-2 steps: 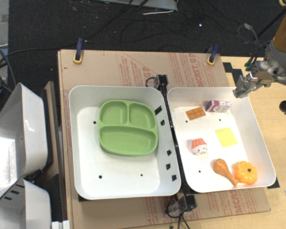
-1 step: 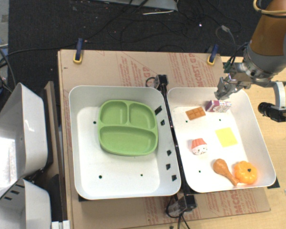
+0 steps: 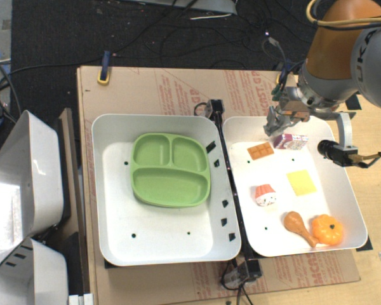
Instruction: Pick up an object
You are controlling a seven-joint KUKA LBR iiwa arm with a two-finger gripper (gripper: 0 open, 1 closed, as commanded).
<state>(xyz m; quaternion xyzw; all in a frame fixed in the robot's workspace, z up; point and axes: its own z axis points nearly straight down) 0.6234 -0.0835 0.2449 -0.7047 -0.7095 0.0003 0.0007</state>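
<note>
Toys are scattered across the right bin (image 3: 343,189), and the nearest to the gripper (image 3: 276,127) is a small purple and white carton (image 3: 291,142), lying near the bin's far edge just right of the gripper tip. Whether it is touched cannot be told, nor whether it is gripped. Just left of the carton, an orange waffle piece (image 3: 260,150) is seen. A yellow square (image 3: 301,183) lies at mid-bin, and a pink and white cupcake (image 3: 265,195) nearer the left wall. A tan drumstick (image 3: 298,226) and an orange pumpkin (image 3: 327,230) are set together at the near right corner. A green divided plate (image 3: 171,169) is held in the left bin (image 3: 108,221).
</note>
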